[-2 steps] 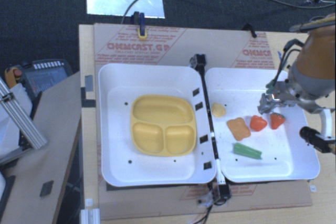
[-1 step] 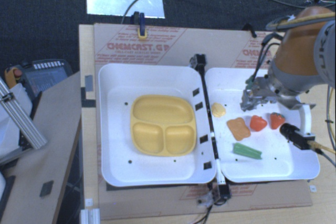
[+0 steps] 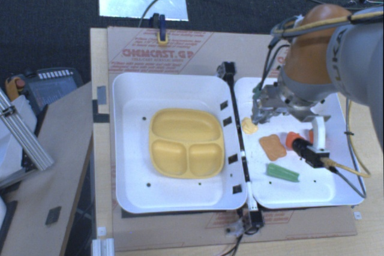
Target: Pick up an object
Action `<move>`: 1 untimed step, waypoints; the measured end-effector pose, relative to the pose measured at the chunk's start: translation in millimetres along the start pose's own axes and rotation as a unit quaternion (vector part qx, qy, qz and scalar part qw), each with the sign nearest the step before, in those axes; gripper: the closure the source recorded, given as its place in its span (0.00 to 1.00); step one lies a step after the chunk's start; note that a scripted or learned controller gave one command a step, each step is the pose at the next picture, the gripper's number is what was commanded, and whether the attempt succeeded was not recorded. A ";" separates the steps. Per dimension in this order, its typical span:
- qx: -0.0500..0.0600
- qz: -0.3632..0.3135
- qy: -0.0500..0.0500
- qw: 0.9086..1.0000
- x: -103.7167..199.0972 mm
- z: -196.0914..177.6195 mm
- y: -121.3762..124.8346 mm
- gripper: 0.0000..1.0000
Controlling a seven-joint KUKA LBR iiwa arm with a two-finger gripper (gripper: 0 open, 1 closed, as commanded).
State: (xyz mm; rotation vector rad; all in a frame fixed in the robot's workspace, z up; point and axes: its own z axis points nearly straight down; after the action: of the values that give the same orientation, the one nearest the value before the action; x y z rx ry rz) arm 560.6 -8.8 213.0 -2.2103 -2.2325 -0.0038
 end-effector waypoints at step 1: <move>0.000 0.001 0.000 1.000 48.4 5.4 6.6 1.00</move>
State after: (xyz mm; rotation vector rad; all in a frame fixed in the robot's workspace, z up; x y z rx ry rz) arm 566.8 39.6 207.7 -2.2124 -2.2313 -0.0032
